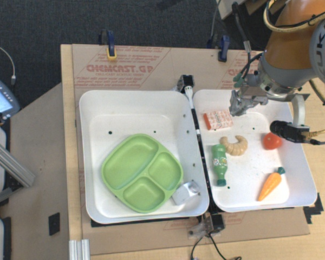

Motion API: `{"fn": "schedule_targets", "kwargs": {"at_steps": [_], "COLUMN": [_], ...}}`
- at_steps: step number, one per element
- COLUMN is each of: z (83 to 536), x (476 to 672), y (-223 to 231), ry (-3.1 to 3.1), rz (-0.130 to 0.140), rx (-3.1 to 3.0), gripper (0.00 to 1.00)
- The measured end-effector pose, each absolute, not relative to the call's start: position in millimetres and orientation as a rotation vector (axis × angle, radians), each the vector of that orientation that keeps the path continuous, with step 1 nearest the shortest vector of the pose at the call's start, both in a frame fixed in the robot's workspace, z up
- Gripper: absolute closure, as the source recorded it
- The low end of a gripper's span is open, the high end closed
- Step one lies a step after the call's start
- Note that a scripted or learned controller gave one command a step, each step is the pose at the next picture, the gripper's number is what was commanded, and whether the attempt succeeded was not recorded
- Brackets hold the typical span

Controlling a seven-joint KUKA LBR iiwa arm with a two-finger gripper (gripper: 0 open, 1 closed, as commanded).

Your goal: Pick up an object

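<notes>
Two white bins sit side by side on a brown board. The left bin [92, 145] holds a green divided plate [142, 172] with three compartments, lying near the bin's front; a small grey object [185, 193] lies just beside the plate's front right edge, in the bin's front right corner.

The right bin [298, 191] holds five items. A pink-and-white packet [219, 119] lies towards the back left. A pale croissant [234, 145] sits near the middle, just in front of the packet. A green bottle [220, 166] lies on its side along the left wall, cap end forward, close to the croissant. A red tomato [271, 141] rests towards the right wall, and a carrot [271, 184] lies in front of it, green tip pointing back — well apart from the bottle.

The arm enters from the right, its orange band above the wrist. The gripper [237, 108] hangs over the back of the right bin, just beside the packet's right end; whether it touches the packet cannot be told. Nothing is seen between its fingers — how far apart they stand cannot be told at this angle.
</notes>
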State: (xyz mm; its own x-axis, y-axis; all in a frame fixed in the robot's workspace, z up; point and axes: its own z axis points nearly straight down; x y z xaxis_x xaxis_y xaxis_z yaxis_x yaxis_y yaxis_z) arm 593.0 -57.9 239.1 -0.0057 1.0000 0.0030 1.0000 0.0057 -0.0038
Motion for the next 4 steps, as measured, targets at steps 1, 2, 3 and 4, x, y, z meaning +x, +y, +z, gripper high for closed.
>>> {"fn": "schedule_targets", "kwargs": {"at_steps": [1, 2, 3, 4], "z": [247, 248, 247, 247], "x": [572.8, 545.9, 520.4, 521.5], "y": [-9, 36, 91, 88], "ry": [-2.225, -2.224, -2.225, -2.22], "rz": [0.0, 0.001, 0.002, 0.003], "rx": [-2.213, -2.212, -2.21, -2.219], "gripper": [1.0, 1.0, 1.0, 0.0]}}
